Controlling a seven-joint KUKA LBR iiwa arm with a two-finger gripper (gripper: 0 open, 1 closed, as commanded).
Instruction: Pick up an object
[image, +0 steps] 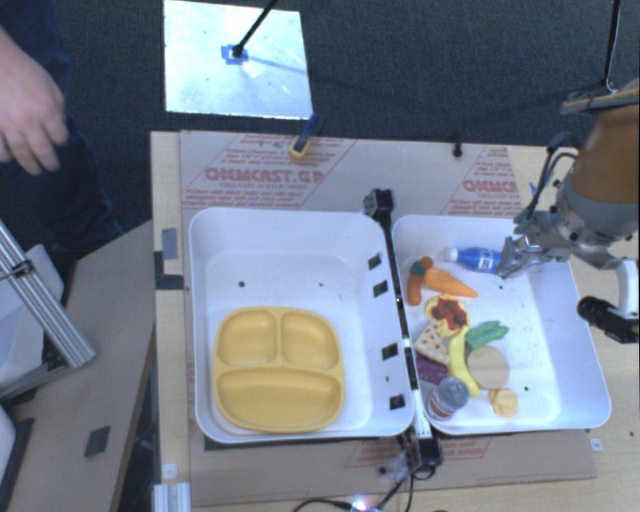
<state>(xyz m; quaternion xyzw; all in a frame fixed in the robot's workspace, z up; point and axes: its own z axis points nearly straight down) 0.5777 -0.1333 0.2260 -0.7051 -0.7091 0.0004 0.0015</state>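
On the bench (120, 300) sit 2 shallow white bins side by side. Left bin (290, 235) holds a yellow divided plate (280, 368) with 3 compartments, lying flat toward the near side. Right bin (560, 330) holds a pile of toy food along its left half: blue bottle (473, 259) lying on its side near the far wall, orange carrot (445, 282) just beside it, a small orange-red piece (414, 289) left of the carrot, red item (447, 312) below that, green piece (486, 333), yellow banana (461, 366), round tan disc (488, 367) touching the banana, small yellow chunk (505, 402) near the front wall, grey-capped can (447, 395) at the front left corner, purple item (430, 367) partly hidden under the pile.

Arm (605, 175) reaches in from the right, over the far right part of the right bin. Pincer (520, 256) sits low just right of the blue bottle's end, near or touching it; contact too blurry to confirm. Cannot tell whether the pincer is released or clenched, nothing visibly between the fingers.

A person's hand (30, 115) shows at upper left, off the bench. Silvery sheet (238, 60) lies beyond the bins at the top.
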